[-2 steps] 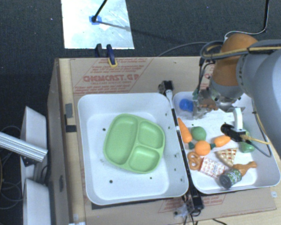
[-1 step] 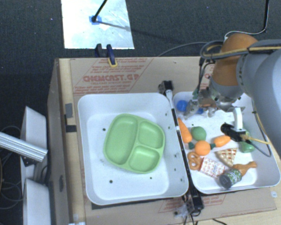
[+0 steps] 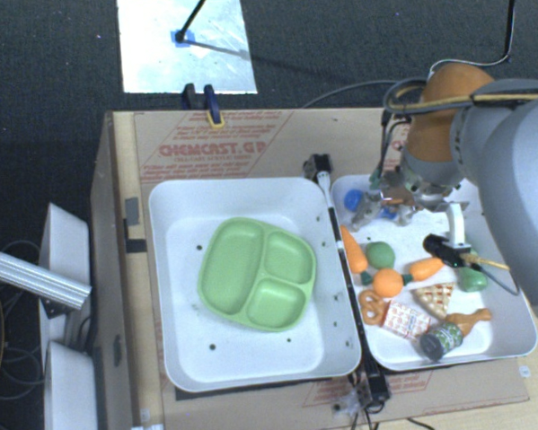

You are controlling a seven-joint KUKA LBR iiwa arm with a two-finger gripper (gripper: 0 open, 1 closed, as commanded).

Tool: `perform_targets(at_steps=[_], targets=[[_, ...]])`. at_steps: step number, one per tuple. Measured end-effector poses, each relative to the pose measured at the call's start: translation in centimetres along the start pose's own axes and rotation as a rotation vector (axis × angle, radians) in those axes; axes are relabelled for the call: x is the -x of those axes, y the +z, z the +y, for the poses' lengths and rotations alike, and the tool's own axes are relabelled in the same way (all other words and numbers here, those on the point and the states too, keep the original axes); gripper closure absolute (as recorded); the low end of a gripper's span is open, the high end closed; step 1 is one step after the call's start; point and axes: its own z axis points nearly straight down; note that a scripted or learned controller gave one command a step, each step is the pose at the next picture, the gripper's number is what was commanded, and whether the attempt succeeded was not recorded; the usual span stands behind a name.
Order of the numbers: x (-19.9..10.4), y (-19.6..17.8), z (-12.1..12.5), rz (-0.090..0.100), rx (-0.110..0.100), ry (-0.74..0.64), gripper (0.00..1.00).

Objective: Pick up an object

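The right bin [image 3: 518, 331] holds several toy foods. Among them are a carrot [image 3: 347, 249], a green ball [image 3: 379, 253], an orange [image 3: 388, 282], a pretzel [image 3: 371, 305], a pizza slice [image 3: 435, 298], a small box [image 3: 402, 319], a can [image 3: 440, 339] and a drumstick [image 3: 470, 318]. My gripper [image 3: 382, 204] hangs low over the far left part of this bin, right beside a blue object [image 3: 354, 199]. Whether it touches the blue object I cannot tell. The wrist hides what lies under it.
The left bin [image 3: 182, 349] holds a green divided plate [image 3: 257, 273]. An orange piece [image 3: 425, 268] and a green piece [image 3: 473, 280] lie at the right of the right bin. The grey arm [image 3: 509, 152] covers the bin's far right corner.
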Motion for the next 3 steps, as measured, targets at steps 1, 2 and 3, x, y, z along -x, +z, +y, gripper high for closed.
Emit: perform_targets(at_steps=[1, 2, 3], targets=[[0.0, -1.1, 0.0, -0.001, 0.002, -0.003, 1.0], [0.4, -1.2, 0.1, -0.008, 0.005, -0.002, 0.0], [0.6, -0.4, -7.0, -0.015, 0.042, 0.008, 0.0]])
